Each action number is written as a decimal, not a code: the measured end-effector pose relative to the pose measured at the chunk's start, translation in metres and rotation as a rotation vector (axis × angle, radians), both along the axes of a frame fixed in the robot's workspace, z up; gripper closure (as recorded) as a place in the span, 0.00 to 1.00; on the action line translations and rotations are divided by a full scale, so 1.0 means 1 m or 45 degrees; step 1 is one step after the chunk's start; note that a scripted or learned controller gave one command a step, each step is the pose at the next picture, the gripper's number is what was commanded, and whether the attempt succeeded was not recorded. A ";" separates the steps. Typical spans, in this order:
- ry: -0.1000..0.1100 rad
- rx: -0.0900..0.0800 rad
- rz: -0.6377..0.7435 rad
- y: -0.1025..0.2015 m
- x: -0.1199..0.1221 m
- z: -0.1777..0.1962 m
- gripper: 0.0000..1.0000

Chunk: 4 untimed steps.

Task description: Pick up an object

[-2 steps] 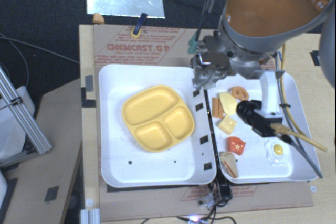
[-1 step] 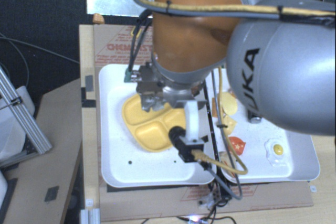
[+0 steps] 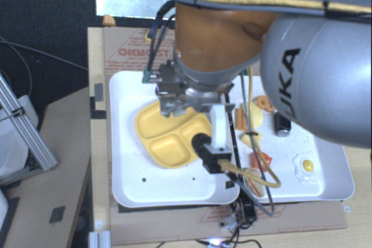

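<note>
Arm (image 3: 232,14) fills top, hides claw (image 3: 174,103) — can't tell if wide or shut. Yellow tray (image 3: 168,136) in left bin (image 3: 133,183), at claw's 6 o'clock. Tray wide, smooth — could slip out.

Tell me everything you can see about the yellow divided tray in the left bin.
The yellow tray looks like smooth, matte plastic with rounded corners. Raised ridges split it into compartments; three are visible. It lies flat and turned at an angle on the floor of the left white bin, toward the middle. The arm's wrist and gripper cover its upper right part, so its full outline is hidden. Whether the gripper touches it cannot be told.
</note>
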<state>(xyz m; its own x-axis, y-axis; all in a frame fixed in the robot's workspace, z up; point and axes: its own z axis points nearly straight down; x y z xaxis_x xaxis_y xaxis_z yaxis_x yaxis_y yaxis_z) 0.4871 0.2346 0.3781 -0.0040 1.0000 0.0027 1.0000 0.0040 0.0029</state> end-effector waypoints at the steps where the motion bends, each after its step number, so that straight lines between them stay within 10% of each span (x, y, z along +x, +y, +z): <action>1: 0.006 -0.004 -0.005 0.000 -0.001 -0.033 1.00; 4: -0.003 0.004 -0.002 -0.001 0.002 0.002 1.00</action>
<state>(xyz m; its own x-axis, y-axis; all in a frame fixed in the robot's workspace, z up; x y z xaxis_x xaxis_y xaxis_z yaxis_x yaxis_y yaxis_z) 0.4887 0.2341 0.3797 -0.0027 1.0000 0.0055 1.0000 0.0027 0.0056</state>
